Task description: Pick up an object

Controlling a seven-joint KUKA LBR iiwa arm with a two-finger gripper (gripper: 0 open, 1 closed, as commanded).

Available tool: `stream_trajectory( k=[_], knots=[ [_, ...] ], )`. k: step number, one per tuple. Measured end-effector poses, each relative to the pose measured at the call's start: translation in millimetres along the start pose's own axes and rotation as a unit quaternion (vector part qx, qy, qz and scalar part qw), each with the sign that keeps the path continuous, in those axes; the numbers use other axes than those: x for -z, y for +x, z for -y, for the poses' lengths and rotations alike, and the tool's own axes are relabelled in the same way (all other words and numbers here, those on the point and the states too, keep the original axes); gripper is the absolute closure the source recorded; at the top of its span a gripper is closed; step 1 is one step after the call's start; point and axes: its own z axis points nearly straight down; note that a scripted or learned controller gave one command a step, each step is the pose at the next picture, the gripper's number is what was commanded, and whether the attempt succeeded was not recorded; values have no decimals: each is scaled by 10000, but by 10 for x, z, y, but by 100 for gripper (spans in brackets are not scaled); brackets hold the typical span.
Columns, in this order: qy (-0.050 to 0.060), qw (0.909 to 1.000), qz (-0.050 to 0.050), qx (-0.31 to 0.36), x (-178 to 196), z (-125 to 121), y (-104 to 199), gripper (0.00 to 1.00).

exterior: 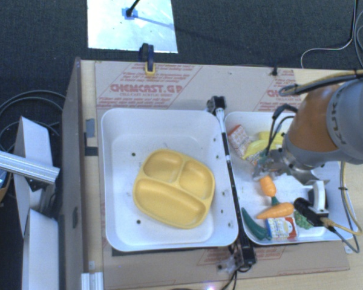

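I am logging the right bin (336,237) as holding the candidate objects: a small orange piece (267,186) is lying near the bin's middle, a carrot-shaped orange item (276,211) is lying just below it and pointing toward the left, a yellow item (258,145) is resting toward the upper part of the bin, and a red-and-white packet (238,138) is sitting just left of that, near the divider. Along the bin's lower edge I am seeing a dark green item (253,223), a second red-and-white packet (281,228) beside it, and a leafy green piece (303,220) to its right. The gripper (265,168) is hanging low over the bin, just above the small orange piece and right below the yellow item; from this angle I cannot tell how its pincer is standing or whether it is touching anything, as the tip is showing only as a dark, blurred cluster. The grey arm (345,125) with its orange band (311,122) is reaching in from the right, covering the bin's upper right portion. In the left bin (118,162) a yellow compartment tray (174,187) is lying flat near the centre, well apart from the gripper. Both bins are sitting on a brown printed cardboard sheet (169,83).
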Motion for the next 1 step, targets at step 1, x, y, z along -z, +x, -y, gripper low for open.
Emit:
stream_trajectory(
  k=[1],
  knots=[
    [-53, 10000, -28, 71, 957, -485, 1211, 100]
  ],
)
